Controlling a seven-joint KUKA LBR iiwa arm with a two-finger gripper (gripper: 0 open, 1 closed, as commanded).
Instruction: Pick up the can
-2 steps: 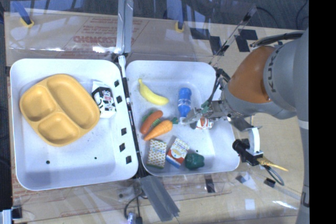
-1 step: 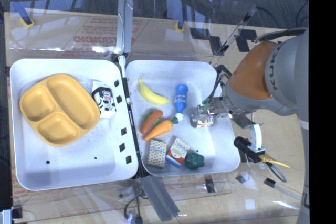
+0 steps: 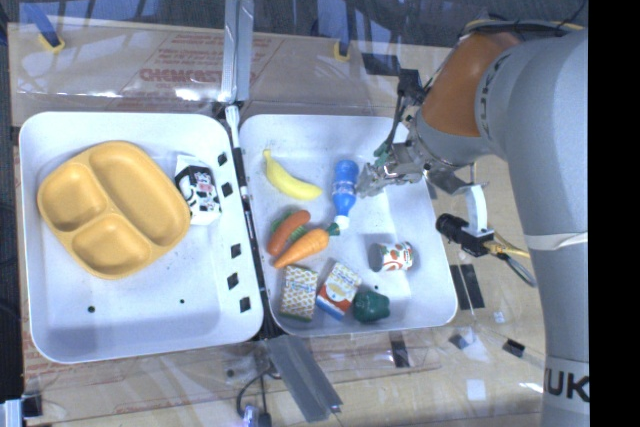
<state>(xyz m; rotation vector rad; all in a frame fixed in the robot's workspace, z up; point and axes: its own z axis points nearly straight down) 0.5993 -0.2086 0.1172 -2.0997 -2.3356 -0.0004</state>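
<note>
Over the right shallow white bin (image 3: 425, 140), the end effector (image 3: 378, 177) hovers; its opening cannot be judged, and nothing is visibly gripped. Just left of it lies a blue plastic bottle (image 3: 344, 185). Below it, well apart, the small red-and-white can (image 3: 395, 257) lies on its side, untouched.

The arm (image 3: 540, 165) runs off the right and bottom edges. The claw (image 3: 378, 177) is too small and blurred to read its fingers. The mug (image 3: 198, 190) partly hides behind the plate (image 3: 110, 205).
</note>
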